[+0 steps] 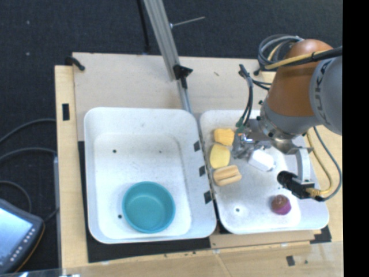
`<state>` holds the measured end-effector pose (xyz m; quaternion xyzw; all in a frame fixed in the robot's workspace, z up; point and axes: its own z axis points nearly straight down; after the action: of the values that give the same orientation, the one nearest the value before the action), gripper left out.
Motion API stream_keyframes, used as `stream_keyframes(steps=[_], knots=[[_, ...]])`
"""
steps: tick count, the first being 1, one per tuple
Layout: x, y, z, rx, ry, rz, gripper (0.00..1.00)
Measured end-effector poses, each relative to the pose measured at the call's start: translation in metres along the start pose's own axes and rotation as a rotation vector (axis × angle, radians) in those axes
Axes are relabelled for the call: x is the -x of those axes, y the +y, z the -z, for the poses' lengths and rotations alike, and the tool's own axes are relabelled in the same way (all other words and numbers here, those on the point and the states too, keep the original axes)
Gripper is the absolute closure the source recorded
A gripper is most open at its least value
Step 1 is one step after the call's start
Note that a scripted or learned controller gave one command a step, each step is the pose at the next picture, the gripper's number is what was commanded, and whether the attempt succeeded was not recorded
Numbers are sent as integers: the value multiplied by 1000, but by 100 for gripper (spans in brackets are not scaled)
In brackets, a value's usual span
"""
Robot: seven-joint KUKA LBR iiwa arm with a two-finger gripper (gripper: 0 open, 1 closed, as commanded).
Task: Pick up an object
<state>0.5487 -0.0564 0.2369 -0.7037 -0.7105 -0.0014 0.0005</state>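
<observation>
End effector (249,145) (finger state cannot be told) low in right bin (311,215), beside yellow objects (220,154); teal bowl (148,206) in left bin (104,126).

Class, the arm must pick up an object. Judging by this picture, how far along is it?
Done: the arm has reached over the right bin. In hand: nothing shows between its fingers; the gripper hangs beside the yellow pieces. Left: grasp and lift one. The tan block, purple ball and teal bowl lie untouched.
</observation>
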Motion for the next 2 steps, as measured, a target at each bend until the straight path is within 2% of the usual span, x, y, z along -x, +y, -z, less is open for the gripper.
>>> stream_keyframes(steps=[2], knots=[[-103,7,13,1,-1,-1,100]])
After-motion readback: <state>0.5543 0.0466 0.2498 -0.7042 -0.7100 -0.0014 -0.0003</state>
